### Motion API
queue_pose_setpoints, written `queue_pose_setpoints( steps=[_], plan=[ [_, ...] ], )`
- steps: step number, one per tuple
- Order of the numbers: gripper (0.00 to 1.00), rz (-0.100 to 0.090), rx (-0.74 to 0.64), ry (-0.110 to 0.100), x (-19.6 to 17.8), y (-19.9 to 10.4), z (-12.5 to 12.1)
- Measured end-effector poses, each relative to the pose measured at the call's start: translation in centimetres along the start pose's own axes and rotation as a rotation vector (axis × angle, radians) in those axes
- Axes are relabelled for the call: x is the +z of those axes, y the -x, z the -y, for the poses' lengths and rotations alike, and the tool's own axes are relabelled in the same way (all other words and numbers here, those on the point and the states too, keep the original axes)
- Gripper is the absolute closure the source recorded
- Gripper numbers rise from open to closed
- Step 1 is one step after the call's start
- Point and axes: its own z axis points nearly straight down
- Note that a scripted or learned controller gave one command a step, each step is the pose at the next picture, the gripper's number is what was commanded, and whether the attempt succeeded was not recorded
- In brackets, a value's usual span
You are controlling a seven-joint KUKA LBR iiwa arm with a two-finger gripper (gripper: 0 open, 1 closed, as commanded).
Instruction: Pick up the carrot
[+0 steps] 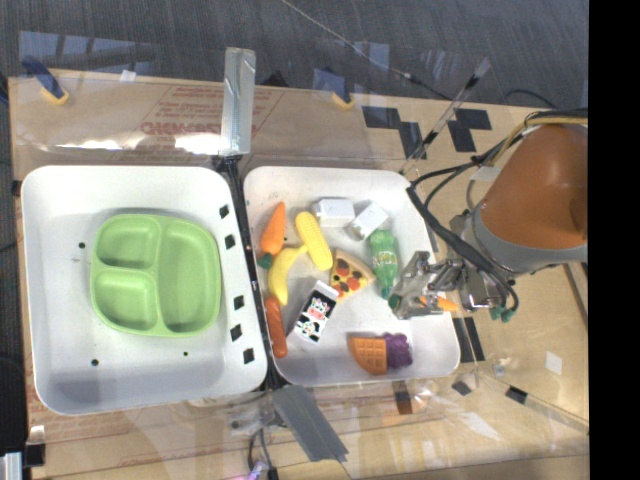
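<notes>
The carrot (273,225) is orange and lies along the left wall of the right bin (300,373), in its upper part, with its tip pointing toward the back. My gripper (404,286) hovers at the right side of the same bin, just below a green bottle (383,251). Its fingers look open, with nothing between them. The carrot lies well to the left of the gripper, across the pile of toys.
Near the carrot are two yellow pieces (313,240) (283,271), a pizza slice (348,275), a black-and-white carton (316,313), a red-orange stick (275,326), white blocks (335,209), a waffle (368,352) and purple grapes (398,348). A green divided plate (157,273) sits in the left bin (50,368).
</notes>
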Motion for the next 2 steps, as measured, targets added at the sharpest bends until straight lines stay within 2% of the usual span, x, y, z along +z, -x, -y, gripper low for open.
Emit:
queue_pose_setpoints(
  steps=[1, 2],
  plan=[
    [1.0, 0.001, -0.26, 0.002, -3.6, 4.2, -6.1],
    [1.0, -0.006, -0.264, 0.005, 1.5, 0.9, -7.5]
  ],
)
